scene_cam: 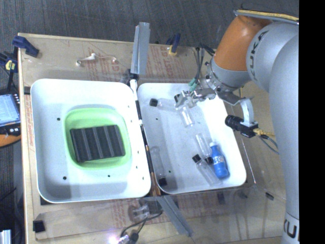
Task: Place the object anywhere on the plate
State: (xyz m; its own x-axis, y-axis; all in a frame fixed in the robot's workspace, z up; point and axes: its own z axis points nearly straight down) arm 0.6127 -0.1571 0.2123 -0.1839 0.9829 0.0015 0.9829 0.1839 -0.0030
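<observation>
The metal gripper is hovering over the right bin; its finger state is unclear. A ridged black object is lying on the glossy green plate.

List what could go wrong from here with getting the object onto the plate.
1. The hand hangs over the right bin's far end, while the blue-capped bottle lies near the front corner, so a descent here may miss it.
2. The clear bottles are hard to see against the white floor and lie close together; a grasp may nudge or slip off them.
3. The green plate already bears a dark ridged block, so a dropped item may roll off.
</observation>
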